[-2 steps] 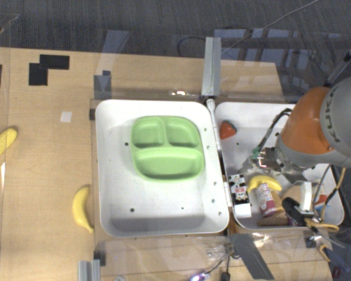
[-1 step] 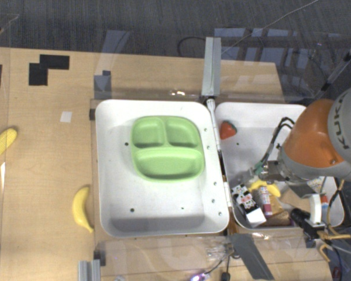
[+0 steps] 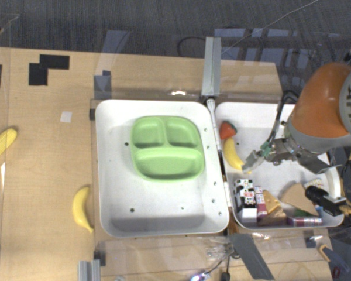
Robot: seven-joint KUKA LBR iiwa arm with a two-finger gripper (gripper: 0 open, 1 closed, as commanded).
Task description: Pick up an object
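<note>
The right bin (image 3: 254, 117) holds a yellow banana (image 3: 231, 153) by its left wall, with a red strawberry-like toy (image 3: 227, 130) just above it. Along the bin's front lie a black-and-white box (image 3: 244, 187), a red-and-white box (image 3: 259, 201), a brown wedge (image 3: 273, 204), a tan piece (image 3: 297, 195) and a purple marker (image 3: 302, 220). My gripper (image 3: 253, 160) hangs low in this bin, its tip right beside the banana's lower end. The grey arm with its orange band (image 3: 319, 107) covers the bin's right side.
A green divided plate (image 3: 165, 147) lies in the left bin (image 3: 114, 215). On the wooden bench to the left lie a second banana (image 3: 82, 208) and a yellow corn cob (image 3: 1, 145). A metal divider (image 3: 210, 69) runs between the bins at the back.
</note>
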